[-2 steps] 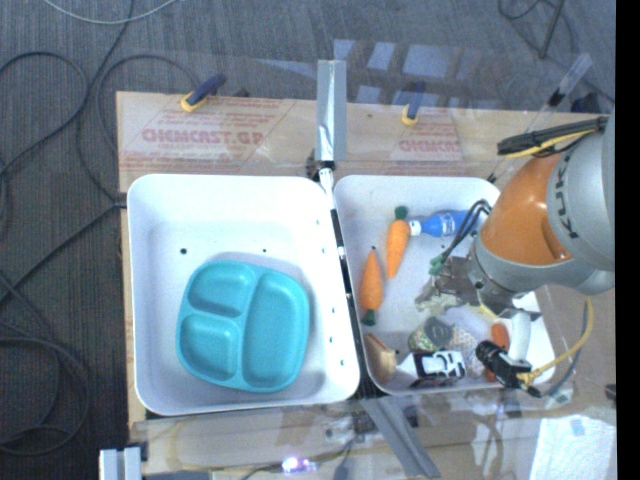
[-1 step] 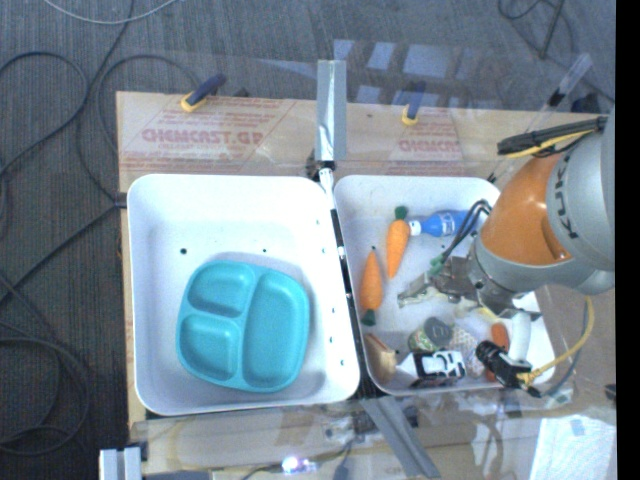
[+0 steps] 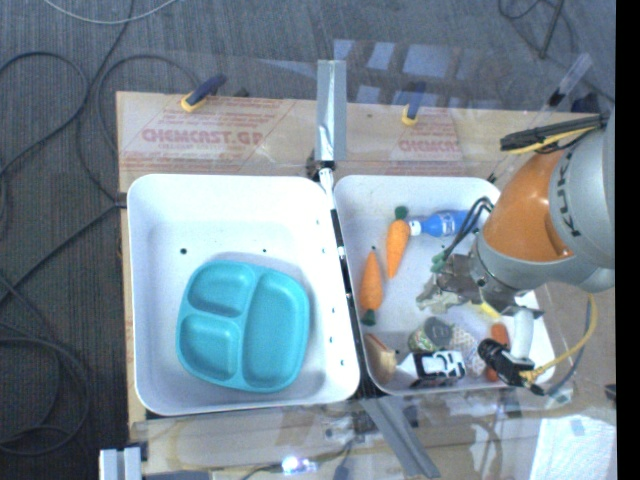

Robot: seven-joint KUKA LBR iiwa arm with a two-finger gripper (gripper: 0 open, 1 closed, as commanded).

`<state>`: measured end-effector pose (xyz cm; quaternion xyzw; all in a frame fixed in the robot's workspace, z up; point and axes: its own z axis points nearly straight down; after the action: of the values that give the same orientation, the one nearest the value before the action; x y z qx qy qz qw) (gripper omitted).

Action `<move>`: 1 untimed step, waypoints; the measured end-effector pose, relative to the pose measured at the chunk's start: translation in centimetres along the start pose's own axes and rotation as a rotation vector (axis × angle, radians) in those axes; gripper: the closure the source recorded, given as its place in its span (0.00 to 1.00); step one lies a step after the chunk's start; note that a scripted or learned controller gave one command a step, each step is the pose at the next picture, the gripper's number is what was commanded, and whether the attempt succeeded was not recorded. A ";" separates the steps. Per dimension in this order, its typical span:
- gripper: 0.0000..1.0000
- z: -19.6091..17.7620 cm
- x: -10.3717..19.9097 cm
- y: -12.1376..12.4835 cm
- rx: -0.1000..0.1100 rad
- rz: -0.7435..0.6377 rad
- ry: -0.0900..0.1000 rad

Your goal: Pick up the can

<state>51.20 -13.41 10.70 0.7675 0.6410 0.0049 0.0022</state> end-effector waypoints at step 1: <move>0.00 0.0 0.0 0.0 0.001 0.000 0.000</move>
<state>51.19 -13.40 10.70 0.7676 0.6409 0.0048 0.0019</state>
